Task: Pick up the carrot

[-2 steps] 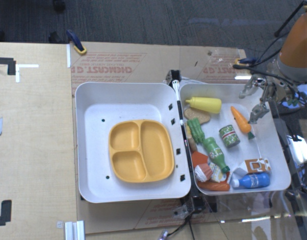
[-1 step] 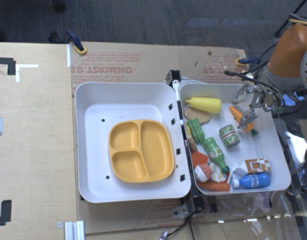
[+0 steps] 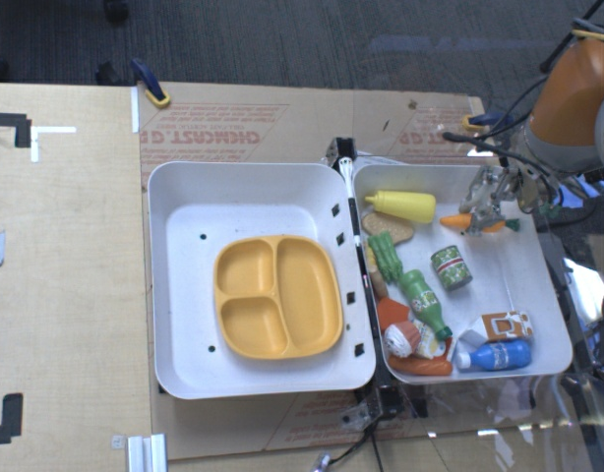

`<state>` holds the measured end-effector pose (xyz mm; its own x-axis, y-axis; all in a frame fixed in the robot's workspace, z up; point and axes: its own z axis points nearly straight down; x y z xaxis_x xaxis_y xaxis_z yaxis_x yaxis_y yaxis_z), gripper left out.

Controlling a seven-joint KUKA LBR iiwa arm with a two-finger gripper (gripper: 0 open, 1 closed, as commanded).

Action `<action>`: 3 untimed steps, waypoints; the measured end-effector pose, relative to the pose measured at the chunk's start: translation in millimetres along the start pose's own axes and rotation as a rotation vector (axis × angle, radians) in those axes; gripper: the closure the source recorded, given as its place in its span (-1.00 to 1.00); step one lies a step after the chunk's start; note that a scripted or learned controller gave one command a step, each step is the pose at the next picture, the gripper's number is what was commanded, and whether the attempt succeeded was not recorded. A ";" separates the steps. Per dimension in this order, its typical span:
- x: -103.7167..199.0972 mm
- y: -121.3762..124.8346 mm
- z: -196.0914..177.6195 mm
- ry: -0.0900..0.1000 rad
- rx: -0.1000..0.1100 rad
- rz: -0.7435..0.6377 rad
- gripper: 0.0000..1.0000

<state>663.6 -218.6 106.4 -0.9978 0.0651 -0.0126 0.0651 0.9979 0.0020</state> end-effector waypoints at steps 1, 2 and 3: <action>0.0 0.0 0.0 0.000 0.000 0.000 -1.00; -3.0 0.9 -12.6 -0.010 0.002 -0.002 1.00; 112.2 -10.5 12.1 0.009 0.001 -0.215 1.00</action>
<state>551.1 -221.7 92.8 -0.9888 -0.1490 -0.0036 -0.1490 0.9888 -0.0003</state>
